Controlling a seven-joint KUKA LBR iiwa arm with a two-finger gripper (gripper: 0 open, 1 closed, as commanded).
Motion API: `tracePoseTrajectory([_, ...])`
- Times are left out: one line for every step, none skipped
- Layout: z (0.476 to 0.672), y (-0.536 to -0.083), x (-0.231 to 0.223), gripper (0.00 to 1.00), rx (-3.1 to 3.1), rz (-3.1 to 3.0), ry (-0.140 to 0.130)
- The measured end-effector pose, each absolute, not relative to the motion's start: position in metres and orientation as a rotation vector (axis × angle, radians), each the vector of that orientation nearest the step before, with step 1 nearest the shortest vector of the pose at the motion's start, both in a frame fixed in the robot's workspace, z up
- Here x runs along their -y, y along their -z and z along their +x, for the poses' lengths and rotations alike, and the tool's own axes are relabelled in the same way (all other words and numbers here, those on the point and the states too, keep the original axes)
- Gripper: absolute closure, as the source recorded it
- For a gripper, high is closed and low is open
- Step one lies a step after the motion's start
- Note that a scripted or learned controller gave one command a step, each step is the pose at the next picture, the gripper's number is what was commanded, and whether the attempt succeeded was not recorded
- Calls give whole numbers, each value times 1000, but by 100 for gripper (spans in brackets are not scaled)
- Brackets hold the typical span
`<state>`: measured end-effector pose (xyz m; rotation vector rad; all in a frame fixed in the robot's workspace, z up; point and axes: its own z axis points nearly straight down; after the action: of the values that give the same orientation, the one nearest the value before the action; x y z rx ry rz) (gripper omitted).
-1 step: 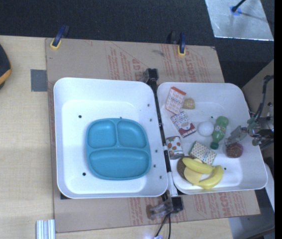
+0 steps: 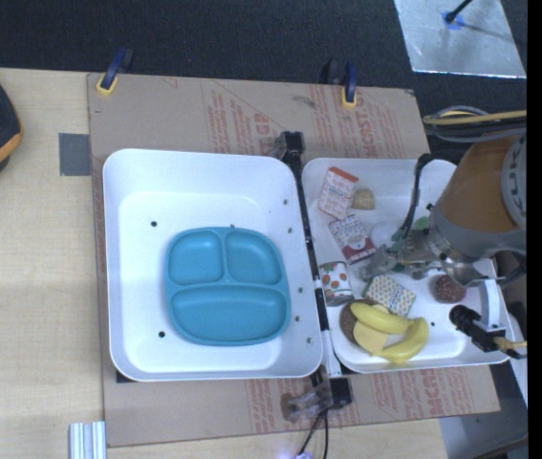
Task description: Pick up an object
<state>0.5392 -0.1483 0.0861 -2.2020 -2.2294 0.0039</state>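
Currently, left of the banana (image 2: pixel 392 333), the blue divided plate (image 2: pixel 227 286) occupies the left bin (image 2: pixel 127 256). Just above the banana lies a patterned packet (image 2: pixel 390 295). The hand (image 2: pixel 414 252) hovers above that; its state cannot be determined. Crowded items risk a multiple or glancing grasp.

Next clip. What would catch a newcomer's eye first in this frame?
Probably the blue divided plate, lying alone in the left white bin. Next, the yellow bananas at the near edge of the cluttered right bin, with the grey arm reaching in from the right above the clutter.
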Motion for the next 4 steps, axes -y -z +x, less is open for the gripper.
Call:
tracePoseTrajectory([618, -92, 122, 0, 2231, -2212, 2])
tracePoseTrajectory([657, -92, 99, 0, 2227, -2211, -4])
tracePoseTrajectory([571, -135, 150, 0, 2213, -2223, -8])
tracePoseTrajectory([535, -98, 214, 0, 2214, -2221, -7])
